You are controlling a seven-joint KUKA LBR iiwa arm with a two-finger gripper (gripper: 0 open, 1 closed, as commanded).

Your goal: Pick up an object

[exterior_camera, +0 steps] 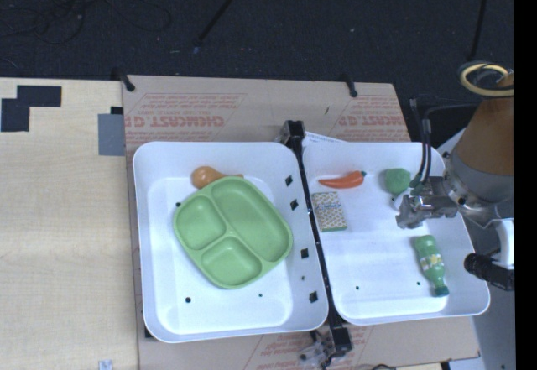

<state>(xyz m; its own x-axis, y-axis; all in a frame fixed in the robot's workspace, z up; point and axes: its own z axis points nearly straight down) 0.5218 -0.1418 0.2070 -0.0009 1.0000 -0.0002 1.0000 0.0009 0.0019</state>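
Note:
The right bin [377,293] holds a red-orange chili pepper [341,180] near its back, a small patterned sponge-like block [329,211] at its left, a green rounded object [396,180] at the back right, and a green bottle [430,265] lying at the right side. My gripper [414,214] hangs over the right part of this bin, between the green rounded object and the bottle, just above the bottle's cap end. I see nothing held between its fingers.
The left bin [159,293] bears a green divided plate [232,231] with an orange object [205,176] behind it. A black divider [306,226] runs between the bins. Cardboard lies under both bins, and the wooden bench extends left.

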